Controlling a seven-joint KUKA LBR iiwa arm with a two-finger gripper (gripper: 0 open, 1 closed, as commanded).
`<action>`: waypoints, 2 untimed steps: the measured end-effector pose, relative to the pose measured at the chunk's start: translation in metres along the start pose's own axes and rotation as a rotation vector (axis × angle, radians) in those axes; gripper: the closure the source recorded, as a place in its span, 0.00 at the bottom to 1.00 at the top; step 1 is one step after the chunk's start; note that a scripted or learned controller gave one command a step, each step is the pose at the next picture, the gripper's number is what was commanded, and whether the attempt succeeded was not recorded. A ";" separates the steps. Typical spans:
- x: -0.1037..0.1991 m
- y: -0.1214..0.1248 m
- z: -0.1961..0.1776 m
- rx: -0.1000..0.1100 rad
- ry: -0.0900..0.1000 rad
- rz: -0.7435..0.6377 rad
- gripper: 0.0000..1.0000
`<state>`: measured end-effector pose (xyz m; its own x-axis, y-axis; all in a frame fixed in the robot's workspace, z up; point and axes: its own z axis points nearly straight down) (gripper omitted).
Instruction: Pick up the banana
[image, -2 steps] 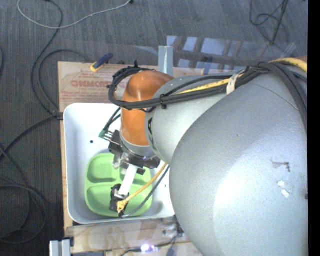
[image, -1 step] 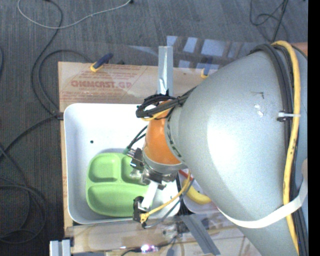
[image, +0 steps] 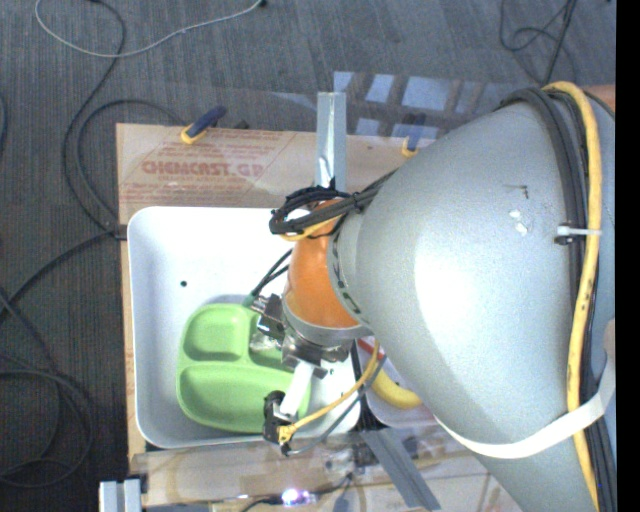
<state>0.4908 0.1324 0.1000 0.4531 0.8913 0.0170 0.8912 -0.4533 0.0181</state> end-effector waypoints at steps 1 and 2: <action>-0.001 -0.002 -0.007 0.008 -0.005 -0.002 1.00; 0.091 0.037 -0.050 0.013 -0.029 0.438 1.00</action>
<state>0.5636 0.1967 0.1517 0.7885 0.6150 -0.0078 0.6150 -0.7885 0.0027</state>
